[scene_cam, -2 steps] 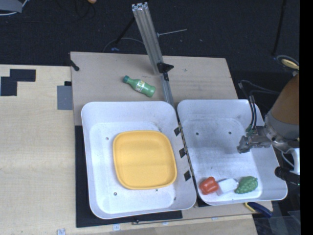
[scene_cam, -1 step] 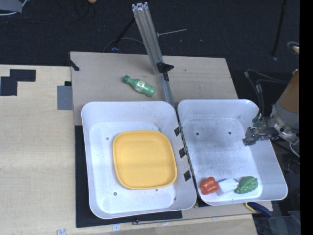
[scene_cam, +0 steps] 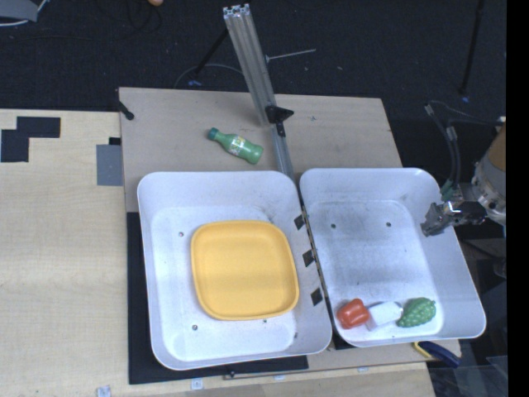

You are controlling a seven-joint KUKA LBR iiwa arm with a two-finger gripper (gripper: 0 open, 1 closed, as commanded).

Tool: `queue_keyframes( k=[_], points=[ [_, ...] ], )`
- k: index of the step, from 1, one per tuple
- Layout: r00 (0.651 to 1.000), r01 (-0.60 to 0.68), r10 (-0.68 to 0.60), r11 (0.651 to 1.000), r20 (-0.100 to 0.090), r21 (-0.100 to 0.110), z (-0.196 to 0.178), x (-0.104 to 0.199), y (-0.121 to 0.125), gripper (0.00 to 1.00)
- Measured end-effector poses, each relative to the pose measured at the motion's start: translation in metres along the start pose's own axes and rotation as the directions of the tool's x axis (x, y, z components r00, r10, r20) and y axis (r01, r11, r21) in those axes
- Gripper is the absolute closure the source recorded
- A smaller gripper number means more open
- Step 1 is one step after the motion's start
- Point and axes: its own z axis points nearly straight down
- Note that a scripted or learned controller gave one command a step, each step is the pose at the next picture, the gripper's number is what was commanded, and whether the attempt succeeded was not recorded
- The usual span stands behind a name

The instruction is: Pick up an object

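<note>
Tool at right bin's 3 o'clock rim, grip state unreadable; drop squarely over red pepper at 6 o'clock, clear of white block

I see little of my arm at the right edge: a grey wrist with an orange patch above it; black cables loop beside it; my gripper is small, dark and metallic, details blurred.
</note>
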Motion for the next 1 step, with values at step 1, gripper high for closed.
queue_keyframes(
  k=[1],
  points=[
    [1.0,0.005,-0.005,1.0,-0.002,0.004,0.008,0.0549,0.018,1.0]
  ],
)
